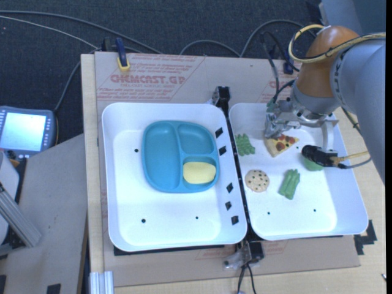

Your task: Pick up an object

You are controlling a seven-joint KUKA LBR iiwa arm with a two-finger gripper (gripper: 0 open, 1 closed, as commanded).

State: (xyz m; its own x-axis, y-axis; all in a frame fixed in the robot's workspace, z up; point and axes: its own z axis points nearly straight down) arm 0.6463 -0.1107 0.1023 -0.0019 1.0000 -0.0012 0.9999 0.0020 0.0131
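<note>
Cookie (257, 180) in right bin (318, 222), arm bent down over pizza slice (281, 144), tool (277, 125) grip unclear

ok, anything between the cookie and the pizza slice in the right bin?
Nothing in the camera view: bare white bin floor separates the cookie from the pizza slice. The green piece sits to the cookie's right, off that line.

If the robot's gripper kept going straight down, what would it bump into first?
Most likely the toy pizza slice. The gripper points down into the right bin, just above the slice's upper edge. Depth is hard to judge from this view, so it might touch the bin floor beside it instead.
</note>
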